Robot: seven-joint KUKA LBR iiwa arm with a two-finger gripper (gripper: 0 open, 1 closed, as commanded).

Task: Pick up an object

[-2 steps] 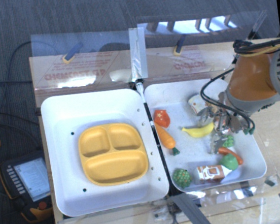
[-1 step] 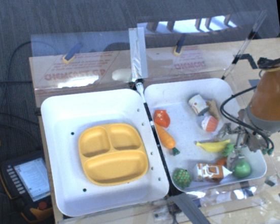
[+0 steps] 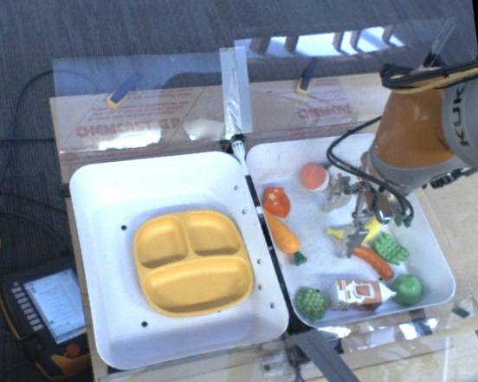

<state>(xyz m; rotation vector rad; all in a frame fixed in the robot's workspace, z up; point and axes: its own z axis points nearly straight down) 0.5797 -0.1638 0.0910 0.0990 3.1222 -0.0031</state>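
The tool (image 3: 366,215) is hanging low over the right bin (image 3: 434,243), its grip state indiscernible; a yellow toy (image 3: 355,233) is lying just beneath it; a red chili (image 3: 373,261) and green piece (image 3: 392,249) are sitting beside that toy; the left bin (image 3: 100,195) is carrying a yellow tray (image 3: 193,262).

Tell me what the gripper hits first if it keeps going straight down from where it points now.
Likely the small yellow toy piece beneath the gripper, beside the red-orange sausage-shaped toy; depth is unclear.
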